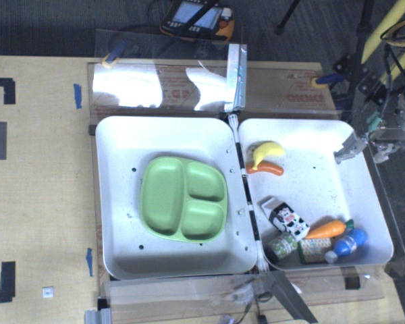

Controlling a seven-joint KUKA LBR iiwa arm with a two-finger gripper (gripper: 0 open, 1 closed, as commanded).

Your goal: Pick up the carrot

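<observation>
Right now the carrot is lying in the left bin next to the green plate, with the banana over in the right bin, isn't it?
Not quite. The camera view shows the carrot in the right bin, near its front edge beside the blue-capped bottle. The green plate is alone in the left bin; the banana is indeed in the right one.

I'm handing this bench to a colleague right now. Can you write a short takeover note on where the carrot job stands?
Pincer: at the right bin's far right edge, away from the toys, nothing visibly held; whether it is open or shut cannot be told.
Carrot: lying in the right bin's near corner, leaf end to the right, tight among a cow toy, a blue-capped bottle and a small green-labelled bottle.
Also there: a banana and a sausage near the divider. The left bin holds a green tray.
Done: nothing yet.
Left: move over the carrot, grasp, lift.
</observation>
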